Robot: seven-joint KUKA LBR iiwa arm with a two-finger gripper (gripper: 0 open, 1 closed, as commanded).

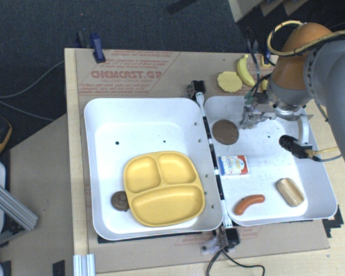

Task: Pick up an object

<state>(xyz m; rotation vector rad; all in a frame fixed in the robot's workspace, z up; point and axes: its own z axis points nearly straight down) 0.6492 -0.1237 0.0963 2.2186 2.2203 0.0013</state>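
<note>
My gripper (pixel 250 119) is low over the far part of the right bin (pixel 319 171), just right of a brown round patty (pixel 225 131). Nothing shows held in it. Nearer the front of that bin lie a small white packet with red and blue print (pixel 234 165), an orange-red sausage (pixel 249 203) and a tan bread roll (pixel 290 191). In the left bin (pixel 103 125) a yellow divided plate (pixel 163 187) rests, with a small brown cookie (pixel 119 200) at its left edge.
A banana (pixel 245 71) and a yellow slice (pixel 229 81) lie on the bench behind the right bin. The grey arm with its orange band (pixel 299 56) covers the far right corner. A black clip (pixel 292 145) and cable hang by the wrist.
</note>
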